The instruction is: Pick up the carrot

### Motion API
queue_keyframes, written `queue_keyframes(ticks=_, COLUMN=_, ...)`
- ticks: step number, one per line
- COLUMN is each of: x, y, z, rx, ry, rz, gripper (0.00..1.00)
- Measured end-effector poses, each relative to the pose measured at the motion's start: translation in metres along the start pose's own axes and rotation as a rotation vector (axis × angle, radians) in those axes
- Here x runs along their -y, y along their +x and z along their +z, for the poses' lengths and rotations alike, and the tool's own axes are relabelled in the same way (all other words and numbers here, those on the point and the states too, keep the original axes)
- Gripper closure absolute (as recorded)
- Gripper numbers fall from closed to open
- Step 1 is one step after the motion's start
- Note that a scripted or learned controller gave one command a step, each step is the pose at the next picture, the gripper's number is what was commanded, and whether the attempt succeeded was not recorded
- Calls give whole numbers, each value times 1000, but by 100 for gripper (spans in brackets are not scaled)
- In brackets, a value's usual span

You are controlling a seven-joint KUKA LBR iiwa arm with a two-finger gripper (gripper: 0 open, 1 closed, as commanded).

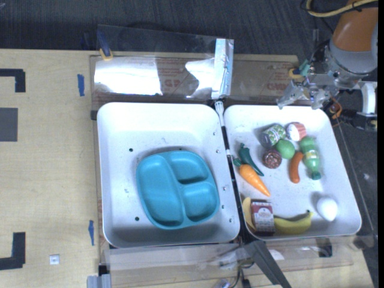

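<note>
Carrot (254, 179) looks like a light, stiff, smooth plastic toy — best pinched across its thick orange middle; tool (305, 95) hovers apart, its opening indiscernible.

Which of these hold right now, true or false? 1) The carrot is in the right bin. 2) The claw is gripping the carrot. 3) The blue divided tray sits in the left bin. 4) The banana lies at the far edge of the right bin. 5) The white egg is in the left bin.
1) True: the carrot lies near the left wall of the right bin.
2) False: the claw is at the bin's far right corner, apart from the carrot.
3) True: the blue divided tray rests in the left bin.
4) False: the banana lies along the near edge.
5) False: the white egg is in the right bin.
</note>
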State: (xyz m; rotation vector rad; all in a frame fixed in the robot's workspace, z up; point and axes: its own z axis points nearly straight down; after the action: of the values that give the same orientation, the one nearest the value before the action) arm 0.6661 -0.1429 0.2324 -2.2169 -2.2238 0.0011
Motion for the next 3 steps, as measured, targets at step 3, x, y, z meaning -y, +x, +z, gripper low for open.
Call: queue_keyframes(ticks=3, x=134, y=43, z=125, rx=-1, ry=2, rz=-823, gripper=0)
